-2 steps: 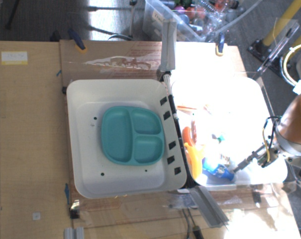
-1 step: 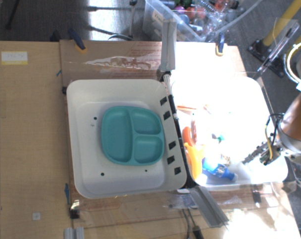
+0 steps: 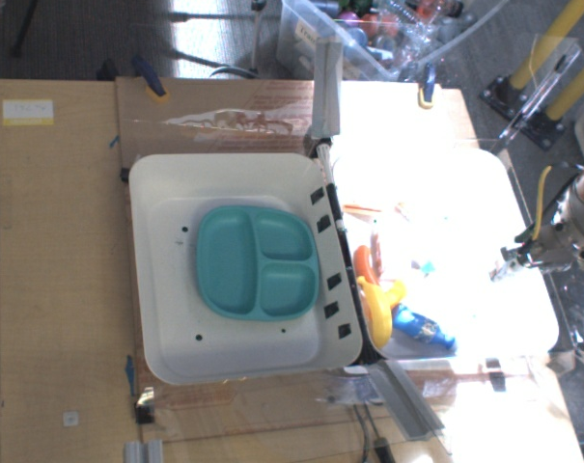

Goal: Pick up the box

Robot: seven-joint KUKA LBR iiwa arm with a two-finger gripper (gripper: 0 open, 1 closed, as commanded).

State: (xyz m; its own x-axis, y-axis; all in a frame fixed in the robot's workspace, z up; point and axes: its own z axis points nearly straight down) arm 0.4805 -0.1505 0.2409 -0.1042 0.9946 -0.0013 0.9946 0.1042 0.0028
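The box (image 3: 424, 328), as far as the glare allows it to be read, is a small blue oblong pack with a pale patch on its upper face. It lies flat at the near left of the right bin (image 3: 529, 328), its long axis running from far left to near right at a shallow slant. Its edges look soft and blurred, so its exact shape cannot be told.

Just to its left, touching or nearly so, sits a yellow curved item (image 3: 379, 309) with a smooth, glossy look. Beyond that an orange rounded piece (image 3: 362, 258) lies against the bin's left wall. A tiny cyan scrap (image 3: 427, 268) lies farther toward the middle of the bin, whose white floor is washed out by strong light.

The end effector (image 3: 509, 261) hangs over the right side of that bin, well apart from the box, with nothing seen in its hold; whether it is open or closed cannot be told.

In the left bin (image 3: 156, 258), matte white with rounded corners, a teal plate (image 3: 256, 262) of smooth plastic rests flat, moulded into three compartments. Black clips (image 3: 331, 283) line the rim where the bins meet. The brown board bench (image 3: 50, 258) carries both, and a clear plastic tub (image 3: 398, 22) of mixed items stands beyond it.
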